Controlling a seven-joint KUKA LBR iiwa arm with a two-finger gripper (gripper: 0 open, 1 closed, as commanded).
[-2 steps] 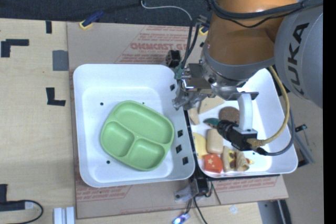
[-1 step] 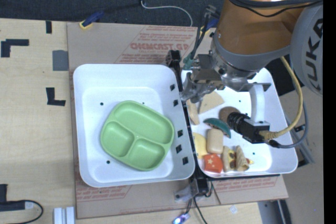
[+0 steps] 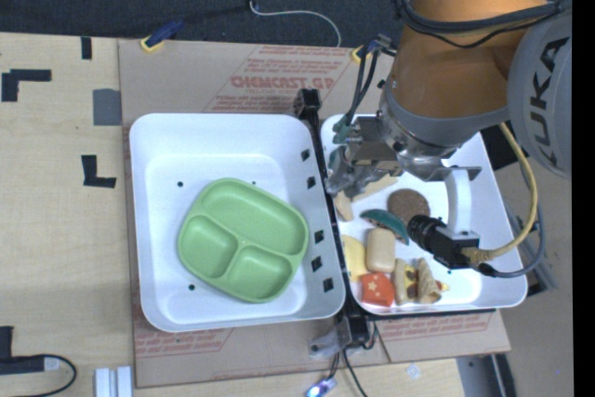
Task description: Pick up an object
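One glossy green divided tray (image 3: 244,240), smooth plastic; end effector (image 3: 346,174) grip state apparently indiscernible above jumbled toy foods (image 3: 390,258).

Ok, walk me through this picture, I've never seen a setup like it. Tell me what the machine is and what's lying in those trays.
One camera looks down at a slant on a bench. The big grey and orange shape is a robot arm reaching in from the right; its gripper hangs over the right bin. That bin holds small toy foods: a brown disc, a red piece, a tan block. The left bin holds a green divided plate. Nothing is visibly held.
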